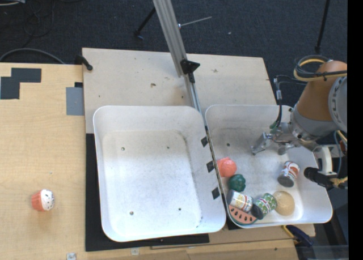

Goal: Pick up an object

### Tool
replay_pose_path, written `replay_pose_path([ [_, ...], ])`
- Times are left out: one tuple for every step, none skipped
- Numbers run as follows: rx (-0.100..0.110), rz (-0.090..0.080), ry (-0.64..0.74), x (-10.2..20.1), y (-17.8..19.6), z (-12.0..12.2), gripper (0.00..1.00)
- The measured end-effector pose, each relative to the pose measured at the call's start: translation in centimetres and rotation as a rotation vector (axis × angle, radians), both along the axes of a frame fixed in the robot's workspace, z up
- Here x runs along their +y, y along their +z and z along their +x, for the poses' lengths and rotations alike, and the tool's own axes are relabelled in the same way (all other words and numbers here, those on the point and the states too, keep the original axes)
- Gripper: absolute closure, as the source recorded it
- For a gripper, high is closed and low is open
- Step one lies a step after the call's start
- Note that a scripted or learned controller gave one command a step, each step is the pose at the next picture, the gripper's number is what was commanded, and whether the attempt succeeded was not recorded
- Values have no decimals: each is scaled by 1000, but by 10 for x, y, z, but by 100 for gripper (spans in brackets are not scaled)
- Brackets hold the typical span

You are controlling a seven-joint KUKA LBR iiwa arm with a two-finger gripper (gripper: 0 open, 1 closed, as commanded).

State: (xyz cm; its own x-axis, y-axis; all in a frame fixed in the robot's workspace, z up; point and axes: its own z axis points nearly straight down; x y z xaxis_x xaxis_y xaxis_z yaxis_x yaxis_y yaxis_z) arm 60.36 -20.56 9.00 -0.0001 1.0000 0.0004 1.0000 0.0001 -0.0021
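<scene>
Watermelon slice (240,216) w/ cans, right bin (249,118).

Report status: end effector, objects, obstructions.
End effector over right bin, holding nothing. Small can lies nearest, apart from it. Remaining toys clustered at bin's near edge; orange ball by divider.

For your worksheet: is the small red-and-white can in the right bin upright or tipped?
Tipped: the red-and-white can lies on its side on the right bin floor.
</scene>
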Motion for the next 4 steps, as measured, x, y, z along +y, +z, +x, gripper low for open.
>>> replay_pose_path([
  [0,0,0,0,11,0,100],
  [-6,-2,2,1,75,1,100],
  [-5,-1,2,5,128,-8,100],
  [-7,-2,2,4,181,-7,100],
])
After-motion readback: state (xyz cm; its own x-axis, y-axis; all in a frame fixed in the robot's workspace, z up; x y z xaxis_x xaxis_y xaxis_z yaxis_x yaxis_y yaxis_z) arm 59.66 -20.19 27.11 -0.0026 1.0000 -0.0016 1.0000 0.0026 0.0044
